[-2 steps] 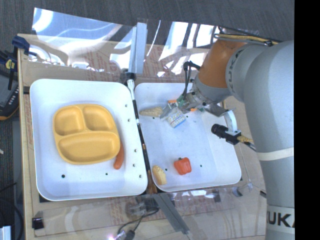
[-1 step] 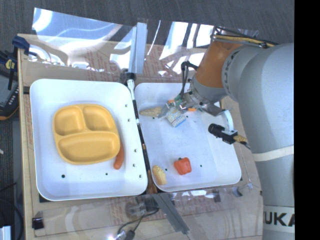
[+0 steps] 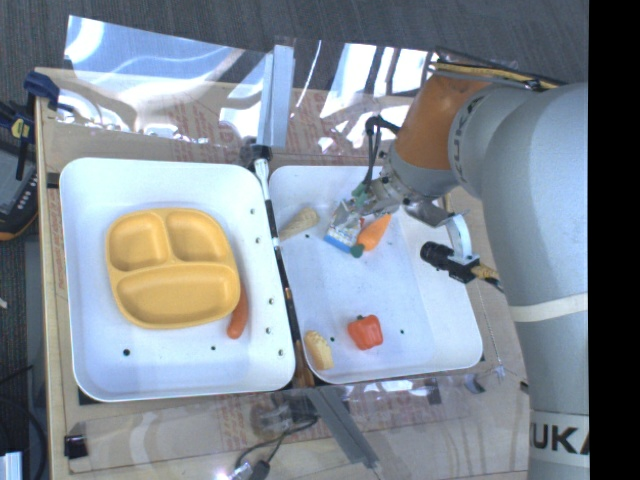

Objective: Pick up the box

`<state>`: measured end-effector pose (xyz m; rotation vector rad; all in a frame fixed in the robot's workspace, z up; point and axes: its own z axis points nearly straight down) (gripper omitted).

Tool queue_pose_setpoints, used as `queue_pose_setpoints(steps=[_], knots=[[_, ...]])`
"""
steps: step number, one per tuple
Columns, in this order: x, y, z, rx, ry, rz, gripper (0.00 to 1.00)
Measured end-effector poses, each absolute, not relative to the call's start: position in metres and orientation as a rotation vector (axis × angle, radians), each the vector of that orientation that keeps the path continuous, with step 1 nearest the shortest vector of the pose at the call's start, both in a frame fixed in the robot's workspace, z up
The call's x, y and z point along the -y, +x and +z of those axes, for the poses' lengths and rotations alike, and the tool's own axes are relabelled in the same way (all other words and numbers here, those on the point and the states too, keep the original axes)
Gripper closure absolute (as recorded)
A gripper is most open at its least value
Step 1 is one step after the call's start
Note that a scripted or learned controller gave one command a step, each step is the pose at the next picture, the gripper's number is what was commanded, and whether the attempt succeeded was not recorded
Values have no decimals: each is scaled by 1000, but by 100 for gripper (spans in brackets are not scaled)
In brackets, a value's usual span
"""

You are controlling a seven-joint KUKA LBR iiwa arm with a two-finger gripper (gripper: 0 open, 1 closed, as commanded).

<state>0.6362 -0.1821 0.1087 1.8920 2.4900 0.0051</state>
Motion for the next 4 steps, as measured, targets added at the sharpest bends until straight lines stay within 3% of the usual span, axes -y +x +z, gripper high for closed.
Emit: queue_pose_setpoints(steps=[1,2,3,4], knots=[[120,658,200,-2385,2044,0,100],[120,657,199,-2385,2046,-1,0],[167,658,104,-2224,2222,1,0],[178,639,97,-2334,2094,6,0]])
